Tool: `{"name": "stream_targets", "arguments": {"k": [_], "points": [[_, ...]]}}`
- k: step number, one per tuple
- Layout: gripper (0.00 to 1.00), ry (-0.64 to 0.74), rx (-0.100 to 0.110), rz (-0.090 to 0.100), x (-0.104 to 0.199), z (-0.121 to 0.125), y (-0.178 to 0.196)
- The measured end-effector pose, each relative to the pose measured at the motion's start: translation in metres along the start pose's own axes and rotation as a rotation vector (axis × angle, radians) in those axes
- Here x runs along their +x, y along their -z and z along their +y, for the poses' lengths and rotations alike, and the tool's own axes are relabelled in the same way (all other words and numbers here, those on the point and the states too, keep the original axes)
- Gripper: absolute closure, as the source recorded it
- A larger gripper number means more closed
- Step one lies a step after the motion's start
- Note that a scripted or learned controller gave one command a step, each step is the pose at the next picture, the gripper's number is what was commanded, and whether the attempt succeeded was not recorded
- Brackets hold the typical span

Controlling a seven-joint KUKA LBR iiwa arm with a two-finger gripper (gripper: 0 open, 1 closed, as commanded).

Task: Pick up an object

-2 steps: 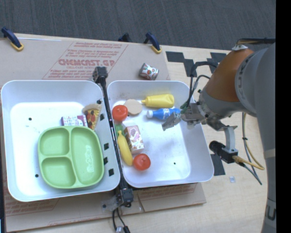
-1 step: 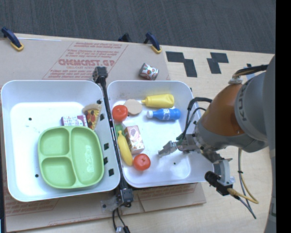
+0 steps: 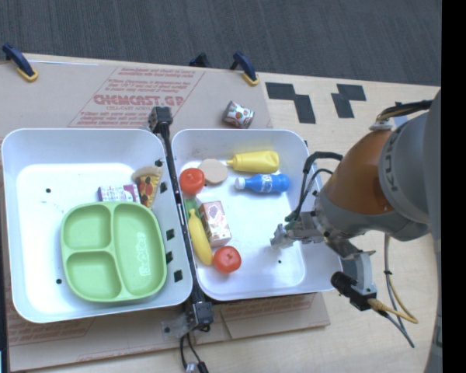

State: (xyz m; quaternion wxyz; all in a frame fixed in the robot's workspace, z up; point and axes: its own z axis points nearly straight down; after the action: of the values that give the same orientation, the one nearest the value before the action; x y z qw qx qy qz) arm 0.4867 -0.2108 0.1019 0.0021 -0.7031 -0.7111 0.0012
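Gripper point(image 3: 283, 238), finger state cannot be told, low over bare floor in right bin point(image 3: 299, 274); nearest objects, red tomato point(image 3: 227, 259) and pink carton point(image 3: 215, 222), lie apart to its left; risk: closing on nothing.

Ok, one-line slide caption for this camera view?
End effector low over the right bin, right of the red ball; green tray in left bin.

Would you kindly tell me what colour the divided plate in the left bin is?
Light green: the divided plate, seen clearly in the camera view.
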Motion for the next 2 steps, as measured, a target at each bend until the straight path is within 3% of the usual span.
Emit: {"name": "stream_targets", "arguments": {"k": [1,2], "points": [[1.0,-0.005,-0.007,-0.001,0.061,-0.009,0.121],[1.0,-0.005,-0.007,-0.003,0.039,0.082,0.169]]}}
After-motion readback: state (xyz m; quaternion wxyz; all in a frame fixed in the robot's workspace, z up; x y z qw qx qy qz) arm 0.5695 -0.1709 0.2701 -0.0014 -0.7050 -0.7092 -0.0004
